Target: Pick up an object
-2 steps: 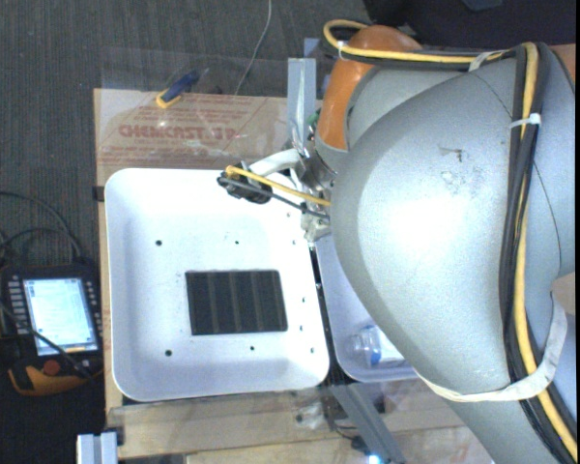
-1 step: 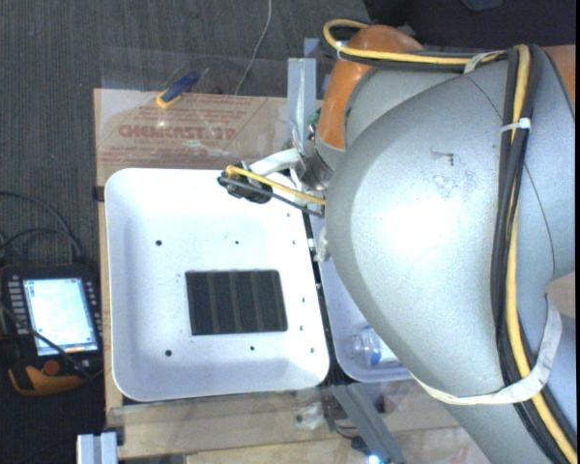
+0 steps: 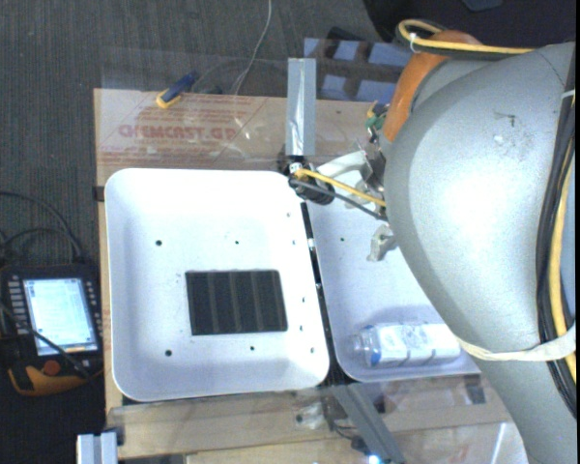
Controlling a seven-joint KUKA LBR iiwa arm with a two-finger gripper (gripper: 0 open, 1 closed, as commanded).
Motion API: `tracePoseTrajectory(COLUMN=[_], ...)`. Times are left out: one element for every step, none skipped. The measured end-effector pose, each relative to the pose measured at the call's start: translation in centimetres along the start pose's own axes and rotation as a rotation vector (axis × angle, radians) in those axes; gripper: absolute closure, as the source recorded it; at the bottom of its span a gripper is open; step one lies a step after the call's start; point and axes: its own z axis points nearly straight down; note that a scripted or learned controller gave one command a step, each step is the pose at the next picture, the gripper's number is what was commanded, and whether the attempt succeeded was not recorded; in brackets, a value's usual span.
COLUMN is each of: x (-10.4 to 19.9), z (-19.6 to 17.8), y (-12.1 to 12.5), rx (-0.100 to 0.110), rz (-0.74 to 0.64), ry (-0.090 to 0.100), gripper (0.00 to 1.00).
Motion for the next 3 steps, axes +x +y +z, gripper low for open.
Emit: tracePoseTrajectory(x=[-0.2, -1.6, -1.8], z=[-14.8, -16.8, -24.2], y=[5.5, 12.5, 15.2], rx=[0.0, 0.0, 0.0], rz=[0.0, 0.0, -0.007], ry=[0.002, 0.001, 0.003], gripper=[0.0, 0.0, 0.0])
